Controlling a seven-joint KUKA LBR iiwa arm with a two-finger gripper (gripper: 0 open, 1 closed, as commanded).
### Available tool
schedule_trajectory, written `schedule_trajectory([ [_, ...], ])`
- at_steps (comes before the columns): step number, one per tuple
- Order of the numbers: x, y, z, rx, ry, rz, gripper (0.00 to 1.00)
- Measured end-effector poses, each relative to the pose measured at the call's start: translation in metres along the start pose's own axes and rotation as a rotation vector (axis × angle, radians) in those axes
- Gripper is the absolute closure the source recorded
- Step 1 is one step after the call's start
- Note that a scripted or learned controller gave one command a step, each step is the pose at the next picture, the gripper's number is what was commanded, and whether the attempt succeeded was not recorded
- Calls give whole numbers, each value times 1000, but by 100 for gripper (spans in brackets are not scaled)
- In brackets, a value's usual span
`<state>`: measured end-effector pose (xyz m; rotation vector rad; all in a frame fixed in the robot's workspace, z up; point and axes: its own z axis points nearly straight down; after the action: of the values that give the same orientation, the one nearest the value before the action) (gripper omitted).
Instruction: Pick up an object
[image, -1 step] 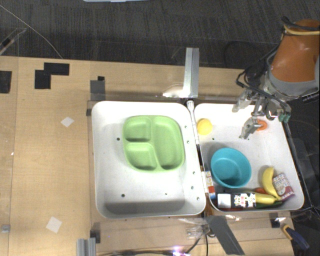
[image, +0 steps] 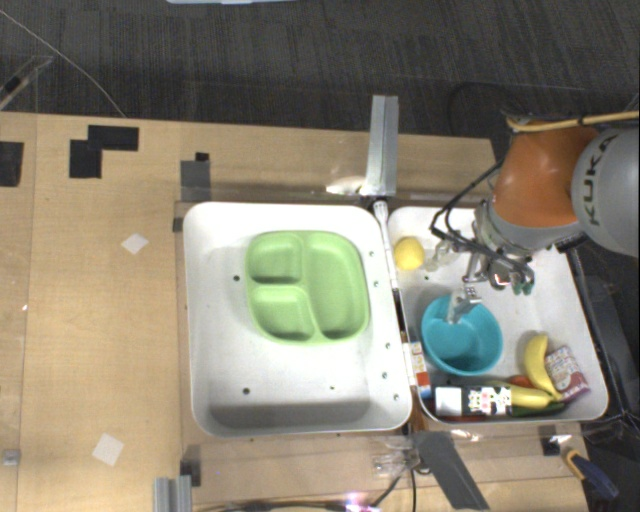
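Note:
My gripper (image: 463, 302) hangs over the right bin (image: 590, 395), just above the far rim of a teal bowl (image: 462, 338). Its narrow fingers point down toward the bowl, and nothing shows between them. A yellow lemon-like ball (image: 408, 253) lies to the gripper's left near the bin's far corner. A banana (image: 537, 360) lies to the right of the bowl. Along the bin's near wall sit a black-and-white box (image: 478, 401) and a second yellow and red item (image: 532, 395).
The left bin (image: 215, 400) holds a green divided plate (image: 305, 285). A metal divider post (image: 382, 150) stands between the bins at the back. A small packet (image: 563, 368) lies beside the banana. The arm's orange band (image: 535, 175) sits above the right bin's far side.

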<state>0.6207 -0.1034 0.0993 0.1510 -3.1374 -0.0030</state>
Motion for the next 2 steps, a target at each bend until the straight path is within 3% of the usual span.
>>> schedule_trajectory([
  [1,72,0,5,7,-31,55,0],
  [2,87,18,0,10,-67,145,0],
])
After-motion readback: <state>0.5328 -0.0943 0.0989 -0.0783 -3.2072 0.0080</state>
